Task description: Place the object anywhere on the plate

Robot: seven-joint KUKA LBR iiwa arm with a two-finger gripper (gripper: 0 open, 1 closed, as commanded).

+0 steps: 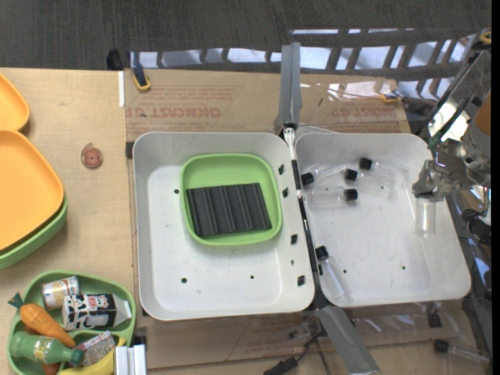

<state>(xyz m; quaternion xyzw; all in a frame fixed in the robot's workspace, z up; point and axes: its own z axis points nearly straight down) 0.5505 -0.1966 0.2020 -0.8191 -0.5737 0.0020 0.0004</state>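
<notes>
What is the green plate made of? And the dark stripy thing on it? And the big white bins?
The green plate looks like matte plastic: smooth, even colour, softly rounded rim. The dark ridged slab on it looks like rubber or foam, dull with moulded grooves, though I can't be sure which. The white bins look like thin glossy plastic, since their rims catch the light.

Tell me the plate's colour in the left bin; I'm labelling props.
Light green plate, with a dark grey ribbed slab on it; shown in the camera view.

Dark grey carpet floor (pixel 195 10) seen beyond desk (pixel 70 108) — light wood top, brown cardboard sheet (pixel 203 108) laid under bins.
</notes>
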